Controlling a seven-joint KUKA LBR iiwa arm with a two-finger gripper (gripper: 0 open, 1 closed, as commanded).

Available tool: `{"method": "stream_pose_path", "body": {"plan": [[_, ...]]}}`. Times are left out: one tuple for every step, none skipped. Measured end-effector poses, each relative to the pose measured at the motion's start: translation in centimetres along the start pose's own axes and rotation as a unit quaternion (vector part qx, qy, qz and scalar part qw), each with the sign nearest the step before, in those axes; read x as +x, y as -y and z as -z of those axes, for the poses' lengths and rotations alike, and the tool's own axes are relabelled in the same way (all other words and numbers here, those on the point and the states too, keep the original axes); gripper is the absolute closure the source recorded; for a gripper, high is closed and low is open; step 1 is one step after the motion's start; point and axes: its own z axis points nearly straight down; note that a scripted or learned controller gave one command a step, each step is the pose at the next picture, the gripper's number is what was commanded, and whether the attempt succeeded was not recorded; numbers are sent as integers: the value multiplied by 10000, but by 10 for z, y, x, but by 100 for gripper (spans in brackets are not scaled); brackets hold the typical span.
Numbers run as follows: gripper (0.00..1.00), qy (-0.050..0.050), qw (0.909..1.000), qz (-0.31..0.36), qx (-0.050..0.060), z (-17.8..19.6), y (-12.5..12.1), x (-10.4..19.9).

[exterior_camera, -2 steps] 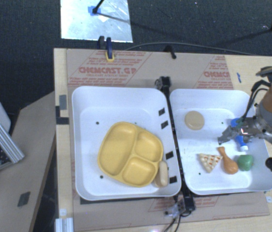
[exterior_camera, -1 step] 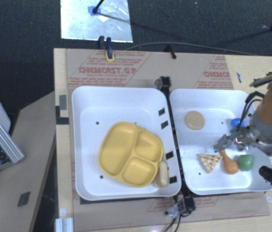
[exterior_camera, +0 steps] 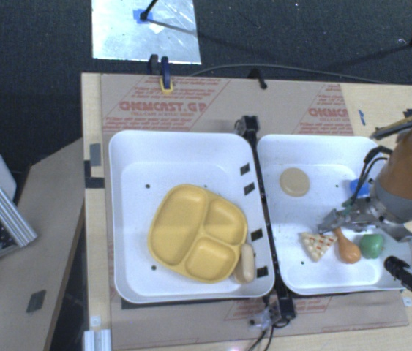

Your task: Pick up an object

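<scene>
We note the gripper [exterior_camera: 335,221] low in the right bin [exterior_camera: 315,148], its metal fingers spread apart with nothing between them. Crowded just beside it lie a pizza-slice toy [exterior_camera: 317,245], an orange drumstick-shaped toy [exterior_camera: 347,249] and a green ball [exterior_camera: 372,245]. A tan disc [exterior_camera: 294,182] sits apart. The left bin [exterior_camera: 140,152] bears a yellow divided tray [exterior_camera: 197,231] and a beige bread-like piece [exterior_camera: 246,262].

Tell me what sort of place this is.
Probably a robotics lab set up for grasping trials. A robot arm reaches over two white bins on a bench, one bin holds toy food such as a pizza slice, and cables run across the dark floor.
</scene>
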Motion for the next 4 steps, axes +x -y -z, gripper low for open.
{"method": "stream_pose_path", "body": {"plan": [[100,10,10000,2,-24,12,-1,-1],[100,15,10000,7,-34,57,-4,-7],[100,19,10000,12,-46,122,-7,-7],[100,13,10000,14,-29,153,-8,-7]]}}
